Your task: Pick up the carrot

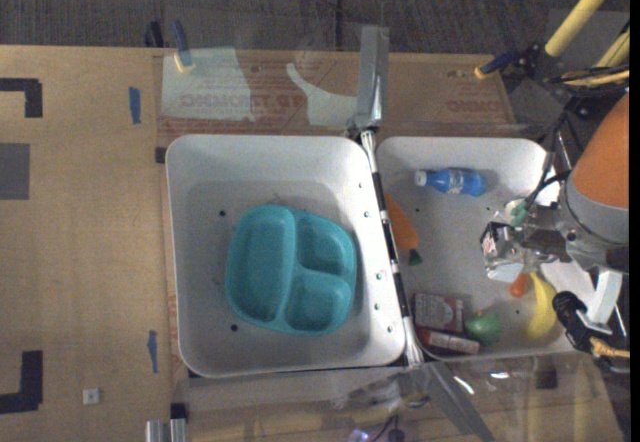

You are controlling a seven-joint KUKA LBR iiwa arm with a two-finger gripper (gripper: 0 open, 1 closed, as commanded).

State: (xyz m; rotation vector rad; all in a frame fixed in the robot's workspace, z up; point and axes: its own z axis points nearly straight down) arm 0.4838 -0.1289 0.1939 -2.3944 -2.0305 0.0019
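One fixed camera looks down at a slant from above the bench (80, 230), taking in both white bins (200, 170) and the floor beyond.

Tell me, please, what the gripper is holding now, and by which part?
It cannot be told: the gripper hangs over the right bin, its tip blurred. The carrot lies apart, by the left wall.

The arm (600, 185) reaches in from the right, its orange band uppermost and grey wrist below it. The gripper (503, 248) points left and down, low over the right side of the bench.
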